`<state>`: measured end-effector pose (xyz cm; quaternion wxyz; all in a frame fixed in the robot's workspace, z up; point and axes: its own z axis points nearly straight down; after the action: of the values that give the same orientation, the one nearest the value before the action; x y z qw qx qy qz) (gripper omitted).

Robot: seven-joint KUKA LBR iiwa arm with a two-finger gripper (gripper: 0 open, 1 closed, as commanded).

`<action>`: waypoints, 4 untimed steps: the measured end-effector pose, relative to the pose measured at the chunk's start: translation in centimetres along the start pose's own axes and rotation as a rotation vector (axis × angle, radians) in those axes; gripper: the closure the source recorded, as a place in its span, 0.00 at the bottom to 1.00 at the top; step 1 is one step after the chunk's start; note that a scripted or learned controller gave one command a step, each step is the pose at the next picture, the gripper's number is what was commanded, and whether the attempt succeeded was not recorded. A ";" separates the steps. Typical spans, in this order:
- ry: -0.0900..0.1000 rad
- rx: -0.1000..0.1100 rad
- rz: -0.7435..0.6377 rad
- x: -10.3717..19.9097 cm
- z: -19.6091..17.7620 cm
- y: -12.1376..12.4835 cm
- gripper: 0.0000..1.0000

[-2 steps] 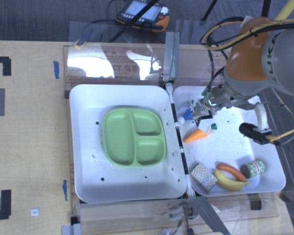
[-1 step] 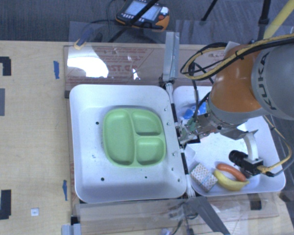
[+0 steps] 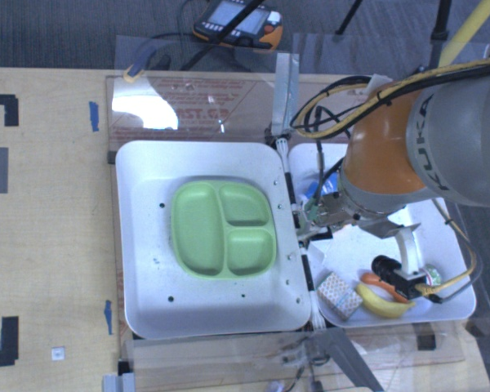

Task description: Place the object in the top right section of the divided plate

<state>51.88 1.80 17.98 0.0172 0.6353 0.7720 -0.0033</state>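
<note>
Probably the object meant is the banana (image 3: 384, 302), since the task names none. It looks like a toy one: light, stiff and smooth-skinned, likely to slip or roll if pinched at a tapering end. I judge the best hold is across its thick middle, with the jaws square to the curve. It is yellow, short and bowed, with a darker tip. It lies in the right bin (image 3: 461, 305), well to the right of the divided plate (image 3: 198, 219) and nearer the camera, with a small orange piece (image 3: 374, 281) touching its far side. A speckled pale block (image 3: 339, 295) sits just beside it, on the side toward the plate. Farther back, the gripper (image 3: 320, 216) hangs between the banana and the plate under the arm (image 3: 392, 149), and I cannot tell whether the jaws are open or closed. Nothing shows held. The plate, pale green, rests mid left bin (image 3: 139, 178), and its top right section (image 3: 245, 205) is bare
</note>
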 end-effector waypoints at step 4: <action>0.029 0.020 0.149 12.0 5.7 -1.9 0.00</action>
<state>47.86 13.05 11.88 -0.0003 0.6912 0.7226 -0.0005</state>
